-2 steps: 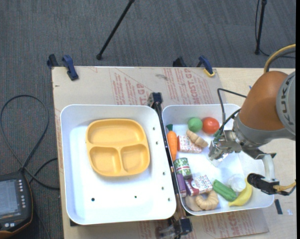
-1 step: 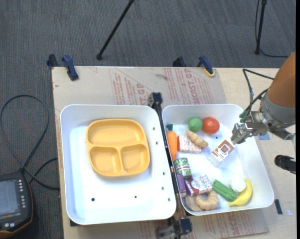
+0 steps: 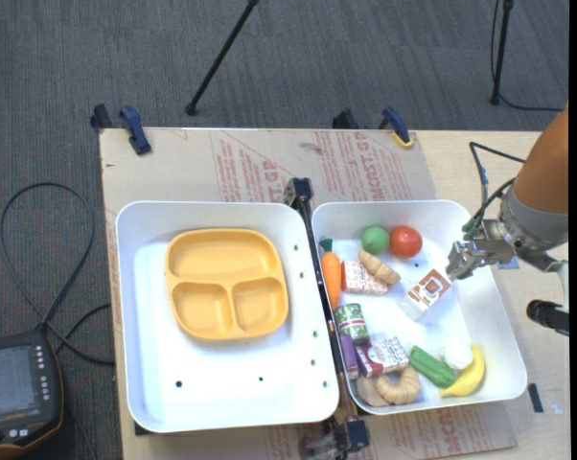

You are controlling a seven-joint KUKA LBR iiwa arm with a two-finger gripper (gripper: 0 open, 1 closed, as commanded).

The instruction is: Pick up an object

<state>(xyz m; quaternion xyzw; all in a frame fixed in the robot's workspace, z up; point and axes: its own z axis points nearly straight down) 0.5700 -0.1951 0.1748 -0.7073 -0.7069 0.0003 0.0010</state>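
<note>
A grey robot gripper (image 3: pixel 464 260) hovers over the right bin (image 3: pixel 507 338); whether its jaws are open cannot be told. Just beside the jaws lies a small brown-and-white carton (image 3: pixel 428 290). Descending off-centre could nudge it aside.

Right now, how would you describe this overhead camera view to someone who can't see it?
A robot arm's gripper hovers over the right white bin, near a small carton among toy foods: a tomato, a green ball, a carrot and a banana. The left bin holds a yellow divided plate.
</note>
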